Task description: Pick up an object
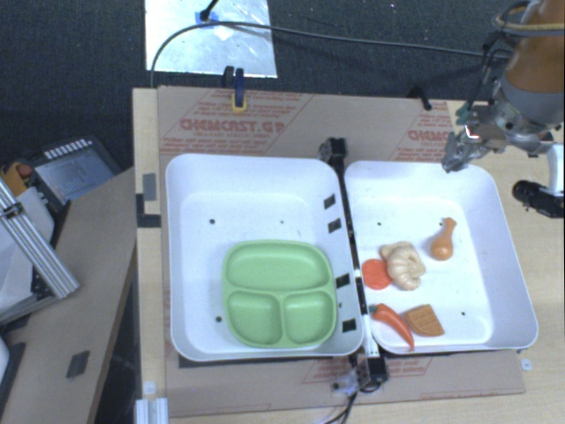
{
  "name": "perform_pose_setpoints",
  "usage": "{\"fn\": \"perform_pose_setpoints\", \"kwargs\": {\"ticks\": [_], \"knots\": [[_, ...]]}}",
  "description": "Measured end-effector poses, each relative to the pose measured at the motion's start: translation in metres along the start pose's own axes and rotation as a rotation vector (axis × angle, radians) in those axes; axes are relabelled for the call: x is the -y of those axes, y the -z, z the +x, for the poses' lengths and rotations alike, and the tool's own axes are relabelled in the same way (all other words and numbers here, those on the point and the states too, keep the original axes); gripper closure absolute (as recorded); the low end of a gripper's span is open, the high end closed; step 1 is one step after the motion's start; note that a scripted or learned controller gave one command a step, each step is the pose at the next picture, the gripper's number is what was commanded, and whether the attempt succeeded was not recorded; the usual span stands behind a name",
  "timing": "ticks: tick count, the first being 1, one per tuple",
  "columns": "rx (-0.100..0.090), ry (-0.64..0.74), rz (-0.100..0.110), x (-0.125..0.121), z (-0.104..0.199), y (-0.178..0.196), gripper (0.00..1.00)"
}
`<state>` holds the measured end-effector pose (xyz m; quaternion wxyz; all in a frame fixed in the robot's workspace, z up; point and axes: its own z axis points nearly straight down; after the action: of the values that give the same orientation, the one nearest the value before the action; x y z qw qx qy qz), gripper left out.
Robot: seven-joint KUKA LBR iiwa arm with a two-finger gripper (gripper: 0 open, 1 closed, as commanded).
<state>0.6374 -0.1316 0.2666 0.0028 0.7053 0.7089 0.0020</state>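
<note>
camera view | your pincer [457, 159] hovers over the right bin's [503, 237] far rim, aperture: cannot tell | targets: drumstick [443, 238], garlic [404, 263], carrot [394, 323] lie mid-bin, well apart from it | risk: descending here you hit rim, grasp nothing

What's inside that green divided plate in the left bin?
The green plate has three compartments, and all three show only bare green plastic. The bin floor directly under the plate is covered, so that stays unseen.

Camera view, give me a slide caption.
Gripper above right bin's far rim; toy foods inside, green tray in left bin.
</note>
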Motion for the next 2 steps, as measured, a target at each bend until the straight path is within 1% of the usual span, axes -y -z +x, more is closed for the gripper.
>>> {"fn": "perform_pose_setpoints", "kwargs": {"ticks": [1,2], "knots": [[-0.002,0.002,0.006,0.009,0.042,-0.009,1.0],[-0.002,0.003,0.007,0.015,0.092,-0.013,1.0]]}}
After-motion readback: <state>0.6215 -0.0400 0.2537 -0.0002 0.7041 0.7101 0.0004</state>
